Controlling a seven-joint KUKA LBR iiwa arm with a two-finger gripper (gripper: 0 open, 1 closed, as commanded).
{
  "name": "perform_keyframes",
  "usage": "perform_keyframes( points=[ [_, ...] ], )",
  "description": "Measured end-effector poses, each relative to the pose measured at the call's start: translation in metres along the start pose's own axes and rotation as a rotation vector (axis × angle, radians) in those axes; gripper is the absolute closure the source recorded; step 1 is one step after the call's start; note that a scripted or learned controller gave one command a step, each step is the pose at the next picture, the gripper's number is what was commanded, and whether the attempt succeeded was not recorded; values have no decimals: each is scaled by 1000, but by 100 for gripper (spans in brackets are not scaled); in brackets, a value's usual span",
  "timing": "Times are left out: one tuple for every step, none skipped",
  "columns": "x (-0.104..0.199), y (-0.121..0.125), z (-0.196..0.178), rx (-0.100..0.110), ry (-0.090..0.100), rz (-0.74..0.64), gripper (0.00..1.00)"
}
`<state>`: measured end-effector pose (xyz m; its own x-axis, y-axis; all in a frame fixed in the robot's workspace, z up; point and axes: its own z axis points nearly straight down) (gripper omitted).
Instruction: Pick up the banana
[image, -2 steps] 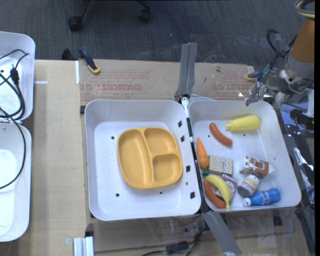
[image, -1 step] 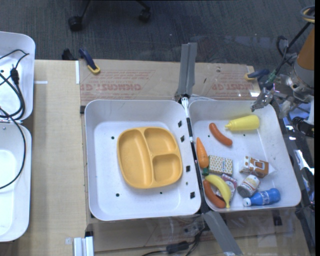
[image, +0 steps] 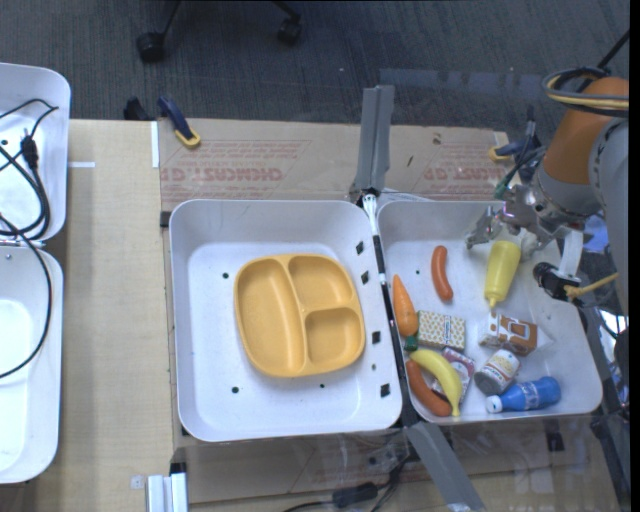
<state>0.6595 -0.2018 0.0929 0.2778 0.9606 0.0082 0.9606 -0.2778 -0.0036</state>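
While your gripper (image: 508, 228) hangs over the back of the right bin (image: 585, 385), just above the yellow bottle (image: 501, 270), I cannot tell its state; the banana (image: 441, 374) lies near the front, against a hot dog (image: 426, 391), well apart from it.

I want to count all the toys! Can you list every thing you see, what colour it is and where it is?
Banana: 1, yellow, right bin, near front.
Carrot: 1, orange, right bin, left edge.
Hot dogs: 2, red-orange, one at back, one under the banana.
Mustard bottle: 1, yellow, right bin, back.
Cracker box: 1, pale, right bin, middle.
Small carton: 1, brown and white, right bin.
Can: 1, grey, right bin, front.
Bottle: 1, blue, right bin, front corner.
Divided plate: 1, yellow, left bin.
Bins: 2, white, left and right.
Arm: 1, grey and orange, right side.
Gripper: 1, above the mustard bottle.
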Motion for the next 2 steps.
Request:
perform_keyframes(
  points=[
    [-2, 1, -11, -4, -7, -3, 100],
    [0, 1, -11, -4, -5, -5, 0]
  ],
)
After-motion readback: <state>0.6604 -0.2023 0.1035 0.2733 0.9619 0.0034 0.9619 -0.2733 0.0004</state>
